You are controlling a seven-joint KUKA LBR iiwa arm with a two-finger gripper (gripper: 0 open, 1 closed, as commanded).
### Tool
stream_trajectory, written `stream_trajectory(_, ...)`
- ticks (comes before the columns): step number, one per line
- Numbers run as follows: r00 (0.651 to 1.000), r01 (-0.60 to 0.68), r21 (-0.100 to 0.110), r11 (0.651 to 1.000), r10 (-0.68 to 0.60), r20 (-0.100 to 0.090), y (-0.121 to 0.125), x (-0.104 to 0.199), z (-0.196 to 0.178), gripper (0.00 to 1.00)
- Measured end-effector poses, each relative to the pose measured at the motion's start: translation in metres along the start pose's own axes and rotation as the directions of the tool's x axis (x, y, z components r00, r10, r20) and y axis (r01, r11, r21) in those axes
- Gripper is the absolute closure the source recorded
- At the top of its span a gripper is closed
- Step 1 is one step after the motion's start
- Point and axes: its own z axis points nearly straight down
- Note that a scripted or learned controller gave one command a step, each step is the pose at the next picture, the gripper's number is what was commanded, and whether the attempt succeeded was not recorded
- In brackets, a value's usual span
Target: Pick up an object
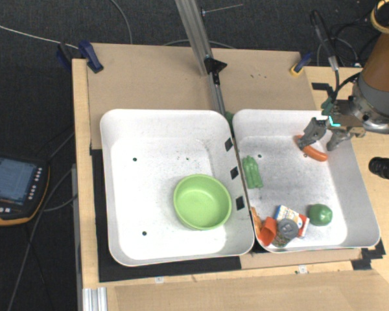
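My gripper (323, 142) hangs over the back right part of the right bin (350, 173), its two fingers spread open. A small orange carrot-like piece (316, 153) lies on the bin floor just below and slightly left of the fingertips; nothing is clamped between them. A green oblong piece (251, 172) rests by the bin's left wall. Along the front of this bin sit a green ball (319, 214), a colourful packet with a grey round thing (288, 227) and an orange piece (267, 229).
The left bin (136, 141) holds a light green bowl (203, 201) near its front right corner. A metal pole (198, 31) slants down to the divide between the bins. Cables trail at the right by the arm.
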Motion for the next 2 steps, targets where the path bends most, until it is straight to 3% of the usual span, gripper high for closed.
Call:
stream_trajectory(1,1.000,0.000,0.000,1.000,0.000,0.000,0.000,0.000,0.000,0.00)
stream_trajectory(2,1.000,0.000,0.005,1.000,0.000,-0.001,-0.005,-0.002,0.061,0.00)
